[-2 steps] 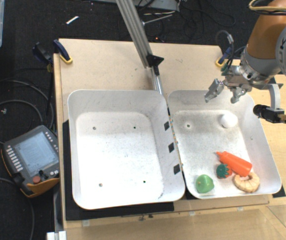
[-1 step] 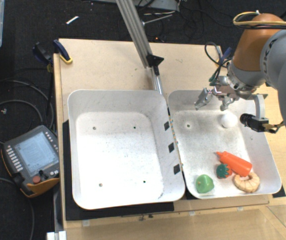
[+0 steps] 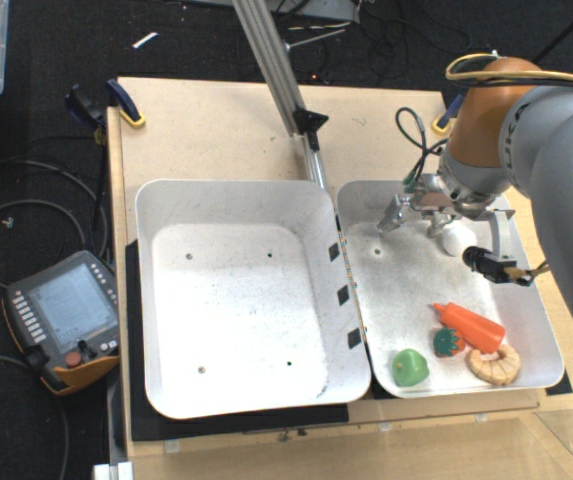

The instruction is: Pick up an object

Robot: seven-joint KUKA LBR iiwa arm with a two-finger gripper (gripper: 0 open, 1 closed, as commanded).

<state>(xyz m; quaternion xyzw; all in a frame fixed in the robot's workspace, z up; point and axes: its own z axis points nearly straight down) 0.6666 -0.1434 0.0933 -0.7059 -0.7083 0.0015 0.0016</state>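
My gripper (image 3: 416,218) hangs over the back part of the right bin (image 3: 526,298), open, with nothing seen between its fingers. A small white object (image 3: 456,238) lies just to the right of it, beside one finger. Towards the bin's front right lie an orange carrot-shaped piece (image 3: 469,325), a small dark green item (image 3: 447,343), a tan ring-shaped piece (image 3: 494,365) and a green ball (image 3: 410,367). The grey arm with its orange band (image 3: 486,118) comes in from the upper right.
The left bin (image 3: 166,208) sits beside the right one, with a raised rim between them. A metal pole (image 3: 271,58) slants down to the bins' back edge. A teach pendant (image 3: 61,313) lies on the floor at left.
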